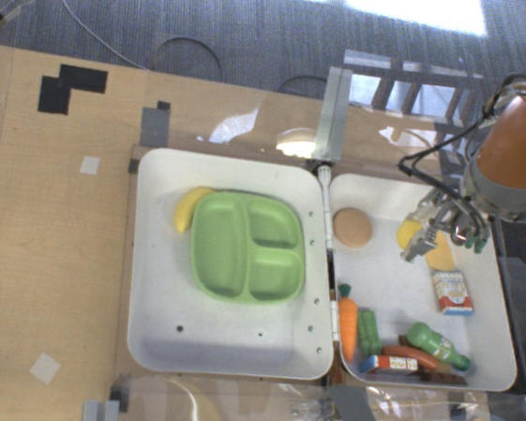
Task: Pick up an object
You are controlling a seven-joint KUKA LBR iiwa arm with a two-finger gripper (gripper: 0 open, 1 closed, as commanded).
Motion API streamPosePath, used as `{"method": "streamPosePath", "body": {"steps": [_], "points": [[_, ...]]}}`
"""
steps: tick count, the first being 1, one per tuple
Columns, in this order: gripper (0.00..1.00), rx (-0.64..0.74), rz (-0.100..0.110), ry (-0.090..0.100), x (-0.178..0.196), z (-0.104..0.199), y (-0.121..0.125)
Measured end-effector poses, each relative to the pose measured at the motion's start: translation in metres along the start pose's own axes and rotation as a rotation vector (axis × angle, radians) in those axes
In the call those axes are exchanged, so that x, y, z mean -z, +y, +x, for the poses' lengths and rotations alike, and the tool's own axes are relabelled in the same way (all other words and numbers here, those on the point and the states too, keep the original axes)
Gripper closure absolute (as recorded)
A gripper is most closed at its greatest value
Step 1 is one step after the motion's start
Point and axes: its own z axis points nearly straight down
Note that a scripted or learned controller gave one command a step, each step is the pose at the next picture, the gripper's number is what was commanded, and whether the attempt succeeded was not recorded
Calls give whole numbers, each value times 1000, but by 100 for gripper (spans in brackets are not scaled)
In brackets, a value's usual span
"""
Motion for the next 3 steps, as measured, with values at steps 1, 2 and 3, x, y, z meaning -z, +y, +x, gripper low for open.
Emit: {"method": "streamPosePath", "body": {"steps": [1, 2, 3], "points": [[0, -6, 3, 5, -3, 1, -5], [0, -21, 5, 1, -71, 31, -66], [100, -14, 4, -15, -56, 26, -63]]}}
